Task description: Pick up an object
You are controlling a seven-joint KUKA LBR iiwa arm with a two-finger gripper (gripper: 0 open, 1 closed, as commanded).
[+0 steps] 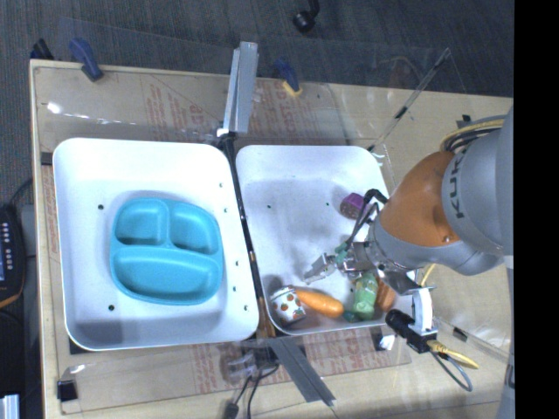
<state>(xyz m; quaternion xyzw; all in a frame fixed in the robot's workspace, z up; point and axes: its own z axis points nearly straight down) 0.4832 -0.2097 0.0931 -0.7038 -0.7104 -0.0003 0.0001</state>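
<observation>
Two white bins sit on the tabletop. Low in the right bin (288, 168), the hand (325, 267) has its fingers apart, holding nothing, with the orange carrot (320, 303) at about six o'clock, just beside it.

The end effector (325, 266) hangs low in the right bin (288, 168); an orange carrot (320, 303) lies just below it, a purple object (352, 204) above-right, a green object (364, 297) right.
</observation>
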